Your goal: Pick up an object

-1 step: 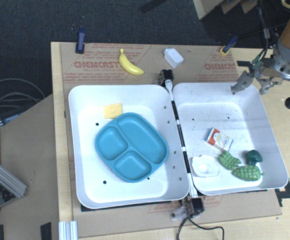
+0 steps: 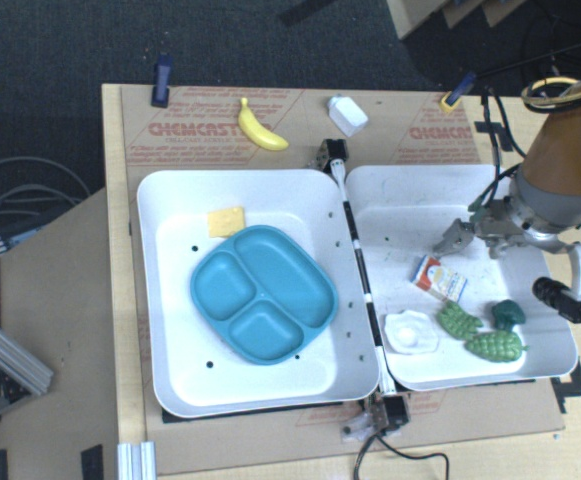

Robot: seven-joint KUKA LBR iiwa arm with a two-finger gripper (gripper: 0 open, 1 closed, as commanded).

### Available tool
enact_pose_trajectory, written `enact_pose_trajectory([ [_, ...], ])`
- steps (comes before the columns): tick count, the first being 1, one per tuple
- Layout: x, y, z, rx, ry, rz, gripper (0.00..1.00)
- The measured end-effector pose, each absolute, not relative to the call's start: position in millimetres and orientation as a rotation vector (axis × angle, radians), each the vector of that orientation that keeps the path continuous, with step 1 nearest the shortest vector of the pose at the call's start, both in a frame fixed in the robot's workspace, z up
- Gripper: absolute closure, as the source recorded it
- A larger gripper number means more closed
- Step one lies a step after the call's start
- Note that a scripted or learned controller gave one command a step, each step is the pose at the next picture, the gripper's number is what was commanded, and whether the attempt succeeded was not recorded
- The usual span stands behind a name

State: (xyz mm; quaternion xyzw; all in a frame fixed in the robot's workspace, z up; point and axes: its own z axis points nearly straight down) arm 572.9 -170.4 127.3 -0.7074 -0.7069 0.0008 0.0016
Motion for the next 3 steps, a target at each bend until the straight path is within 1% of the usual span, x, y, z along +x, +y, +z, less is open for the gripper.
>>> enact_pose_trajectory([
  [1,577.5,-93.9,155.0,-2.219,-2.224,-0.003,0.0],
  [2,568.4,-106.3,88.7,-2.227,-2.227,-0.008,0.0],
  [3,570.3,-109.3,100.8,-2.238,-2.232,-0.011,1.0],
])
